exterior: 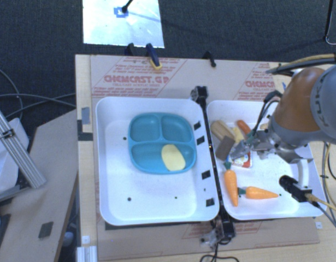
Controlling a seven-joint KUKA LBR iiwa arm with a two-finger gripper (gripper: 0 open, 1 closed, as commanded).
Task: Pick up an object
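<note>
Pincer (pixel 240 156): low in right bin (pixel 307 209); its state could not be told.
Nearest item: brown block (pixel 224 147), just beside.
Advice: centre over 1 item before closing.

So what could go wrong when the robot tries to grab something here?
The gripper sits low over a crowded heap in the right bin, so it might nudge the wooden block or bread-like piece instead of gripping one. The two toy carrots are tapered and smooth-looking, so they could slip out.

Blue plate (pixel 151 141), orange carrots (pixel 231 187)
</note>
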